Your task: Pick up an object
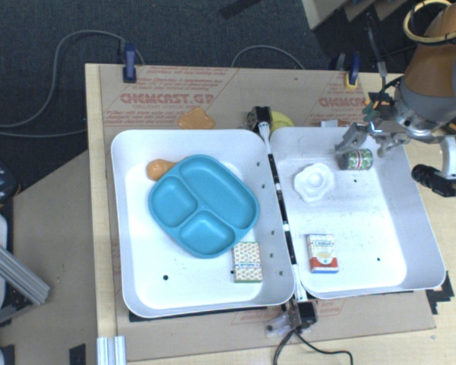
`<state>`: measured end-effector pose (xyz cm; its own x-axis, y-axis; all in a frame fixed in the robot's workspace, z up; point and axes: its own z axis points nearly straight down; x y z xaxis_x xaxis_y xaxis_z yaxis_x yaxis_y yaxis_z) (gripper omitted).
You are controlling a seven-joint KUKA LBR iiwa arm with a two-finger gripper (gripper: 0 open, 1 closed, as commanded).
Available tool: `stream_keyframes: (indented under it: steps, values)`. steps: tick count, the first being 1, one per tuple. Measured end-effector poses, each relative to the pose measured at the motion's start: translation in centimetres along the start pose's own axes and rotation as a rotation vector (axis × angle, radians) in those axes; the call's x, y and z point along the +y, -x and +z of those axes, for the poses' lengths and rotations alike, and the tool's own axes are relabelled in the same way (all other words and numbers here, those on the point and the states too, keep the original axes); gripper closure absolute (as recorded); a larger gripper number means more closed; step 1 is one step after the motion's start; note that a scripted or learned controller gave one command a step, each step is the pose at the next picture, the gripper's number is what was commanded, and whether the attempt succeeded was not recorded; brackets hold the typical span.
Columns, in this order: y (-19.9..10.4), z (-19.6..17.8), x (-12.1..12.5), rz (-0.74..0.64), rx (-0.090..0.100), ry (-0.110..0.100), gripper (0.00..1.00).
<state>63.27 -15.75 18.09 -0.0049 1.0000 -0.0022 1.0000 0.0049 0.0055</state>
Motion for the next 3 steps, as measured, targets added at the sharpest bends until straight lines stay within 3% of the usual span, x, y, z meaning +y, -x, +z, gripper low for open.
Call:
stream_keyframes:
  steps: [1, 2, 3]
  values:
    - [2.1, 6.7, 2.5, 0.003, -0.001, -0.001, 0.0]
    - [2.1, 4.8, 2.8, 0.002, -0.006, 0.011, 1.0]
    - [2.1, 4.9, 2.7, 0.002, -0.005, 0.008, 0.0]
